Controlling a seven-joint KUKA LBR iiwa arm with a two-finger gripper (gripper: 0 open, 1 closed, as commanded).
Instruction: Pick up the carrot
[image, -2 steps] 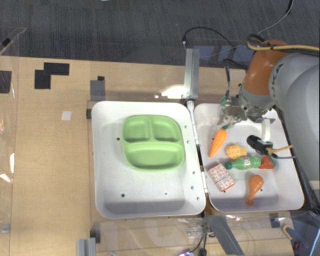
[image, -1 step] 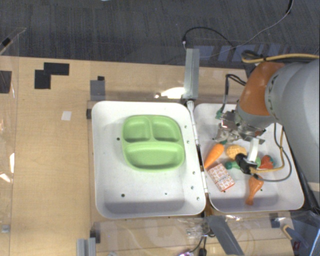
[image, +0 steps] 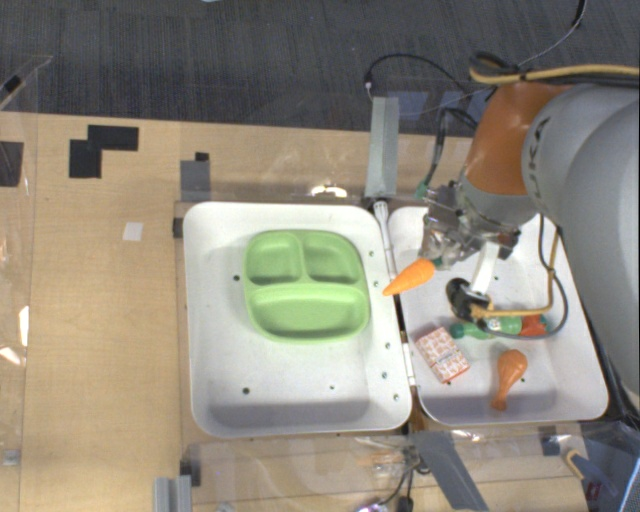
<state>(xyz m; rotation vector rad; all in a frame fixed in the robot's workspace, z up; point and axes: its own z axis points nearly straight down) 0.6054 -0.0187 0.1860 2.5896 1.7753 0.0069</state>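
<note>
Gripper (image: 437, 256) (angled leftward) gripping carrot (image: 409, 278)

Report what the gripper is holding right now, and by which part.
The gripper holds the orange, tapered carrot by its thick end; the pointed tip hangs out over the rim between the two shallow white bins, toward the green divided plate.

Orange carrot (image: 411, 277) – tilted, tip left, over divider btwn bins.
</note>
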